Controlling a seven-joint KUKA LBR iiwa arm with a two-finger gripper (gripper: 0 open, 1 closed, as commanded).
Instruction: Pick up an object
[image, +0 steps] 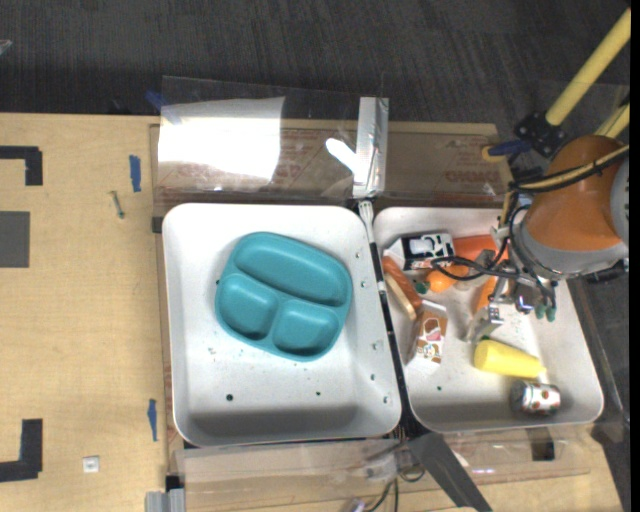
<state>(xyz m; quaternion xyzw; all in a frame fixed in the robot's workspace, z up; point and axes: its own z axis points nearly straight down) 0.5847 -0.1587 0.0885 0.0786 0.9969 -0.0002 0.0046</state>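
My gripper (497, 312) hangs low inside the right bin (580, 400), below the orange band of the arm. Its tips sit just above a yellow wedge-shaped object (505, 358) and beside an orange piece (484, 292). Left of it lie a brown snack packet (430, 338), a carrot-like stick (402, 288) and a black-and-white box (428, 246). A small silver and red can (537, 398) rests near the bin's front right corner. Nothing shows between the fingers.
The left bin (190, 330) holds a teal divided plate (283, 293). A clear plastic divider (368, 150) stands behind the bins. Black cables (460, 265) trail across the right bin's back. A yellow pole (595, 65) slants at top right.
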